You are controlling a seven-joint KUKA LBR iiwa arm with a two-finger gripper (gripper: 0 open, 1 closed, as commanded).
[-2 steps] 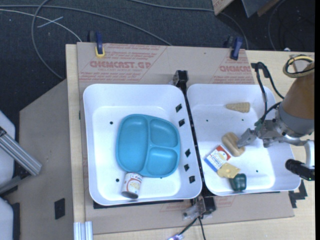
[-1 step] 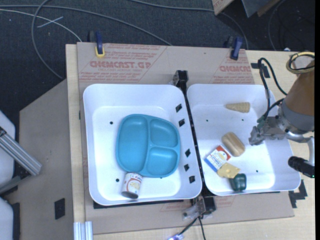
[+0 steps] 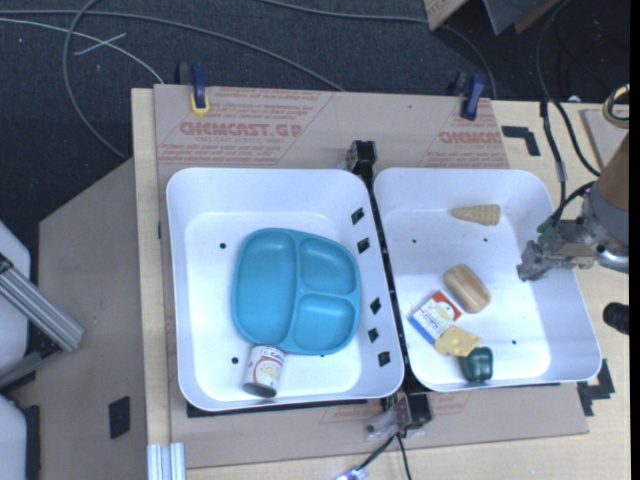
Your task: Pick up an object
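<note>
— Where's the claw (image 3: 535,265)?
— At the right bin's (image 3: 560,338) right wall; I cannot tell its state.
— And the objects?
— Bread roll (image 3: 467,287) mid-bin, small carton (image 3: 435,318) just beside it.

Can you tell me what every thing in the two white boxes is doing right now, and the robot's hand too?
Blue tray: lying flat in the left bin.
Small can: on its side, by the tray's near edge.
Cone: lying down in the right bin.
Bread roll: lying loose.
Small box: lying flat.
Green toy: resting near the front edge.
Hand: over the right bin's right side, holding nothing visible.
</note>
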